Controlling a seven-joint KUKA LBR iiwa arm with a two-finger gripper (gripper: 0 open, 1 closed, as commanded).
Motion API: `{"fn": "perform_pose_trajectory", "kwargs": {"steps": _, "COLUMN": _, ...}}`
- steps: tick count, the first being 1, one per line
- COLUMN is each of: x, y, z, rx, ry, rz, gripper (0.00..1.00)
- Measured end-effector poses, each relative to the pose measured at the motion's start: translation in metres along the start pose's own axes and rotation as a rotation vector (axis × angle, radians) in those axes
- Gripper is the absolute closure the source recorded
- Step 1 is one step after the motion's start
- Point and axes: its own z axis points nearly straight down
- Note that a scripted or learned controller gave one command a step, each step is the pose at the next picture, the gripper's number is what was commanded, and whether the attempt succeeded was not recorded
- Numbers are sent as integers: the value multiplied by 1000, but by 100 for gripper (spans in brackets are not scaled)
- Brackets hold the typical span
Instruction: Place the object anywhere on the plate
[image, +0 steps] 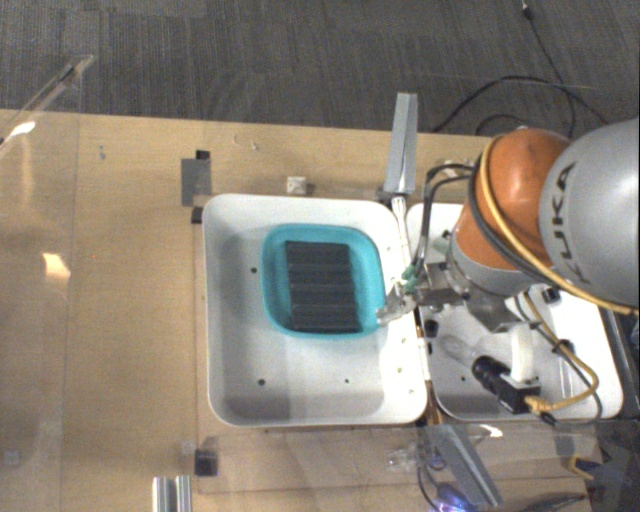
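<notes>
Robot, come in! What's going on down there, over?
Gripper at the teal plate rim, right side of the left bin. Small green object near the fingers; hold unconfirmed. Nothing in the way.

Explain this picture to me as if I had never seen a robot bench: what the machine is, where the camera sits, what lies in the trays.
One camera looks down at a slant on a wooden bench. The big grey machine with an orange band is a robot arm reaching in from the right. Two shallow white bins sit side by side: the left bin and the right bin. In the left bin lies a turquoise rounded-square plate with a dark ribbed insert. The arm's gripper hangs at the plate's right edge, near the wall between the bins. I cannot tell whether it carries anything; its tip is too small to read.
</notes>
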Motion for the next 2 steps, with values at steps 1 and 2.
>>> {"fn": "perform_pose_trajectory", "kwargs": {"steps": 1, "x": 0, "y": 2, "z": -10, "rx": -4, "ry": 0, "rz": -5, "gripper": 100}}
{"fn": "perform_pose_trajectory", "kwargs": {"steps": 2, "x": 0, "y": 2, "z": -10, "rx": -4, "ry": 0, "rz": -5, "gripper": 0}}
